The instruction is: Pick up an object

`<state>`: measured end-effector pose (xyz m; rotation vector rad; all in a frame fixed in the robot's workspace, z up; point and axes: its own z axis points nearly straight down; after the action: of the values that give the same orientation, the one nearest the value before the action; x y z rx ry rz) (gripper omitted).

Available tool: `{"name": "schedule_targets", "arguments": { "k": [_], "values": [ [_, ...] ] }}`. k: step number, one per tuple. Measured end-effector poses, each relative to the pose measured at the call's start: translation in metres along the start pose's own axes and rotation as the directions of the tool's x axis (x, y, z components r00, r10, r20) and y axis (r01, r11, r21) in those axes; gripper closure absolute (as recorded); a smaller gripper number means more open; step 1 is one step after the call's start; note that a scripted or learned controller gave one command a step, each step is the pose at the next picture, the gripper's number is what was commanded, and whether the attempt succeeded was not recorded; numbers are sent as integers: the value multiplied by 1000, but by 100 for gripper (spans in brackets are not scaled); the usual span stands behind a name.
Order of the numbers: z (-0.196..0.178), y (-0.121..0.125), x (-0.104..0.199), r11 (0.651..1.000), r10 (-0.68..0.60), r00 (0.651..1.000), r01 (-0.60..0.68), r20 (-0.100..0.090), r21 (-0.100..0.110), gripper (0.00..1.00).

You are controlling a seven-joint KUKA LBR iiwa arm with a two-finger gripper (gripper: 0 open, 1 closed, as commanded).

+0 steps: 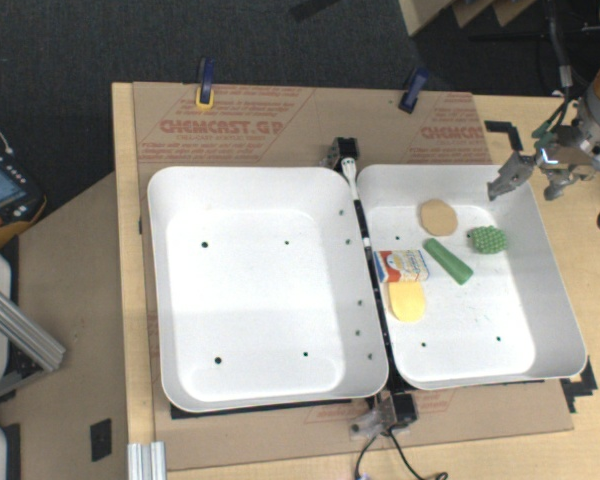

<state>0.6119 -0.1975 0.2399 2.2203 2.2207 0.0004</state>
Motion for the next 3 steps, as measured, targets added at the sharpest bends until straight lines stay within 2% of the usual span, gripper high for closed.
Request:
{"name": "schedule_targets", "arguments": {
  "k": [1,2,3],
  "values": [
    [-56,-36,89,1000,-9,1000,9,-4,-3,0],
    [63,-29,74,1000,2,1000,-2,-2,11,0],
    [153,-4,84,1000,-2,1000,2,-3,7,0]
  ]
}}
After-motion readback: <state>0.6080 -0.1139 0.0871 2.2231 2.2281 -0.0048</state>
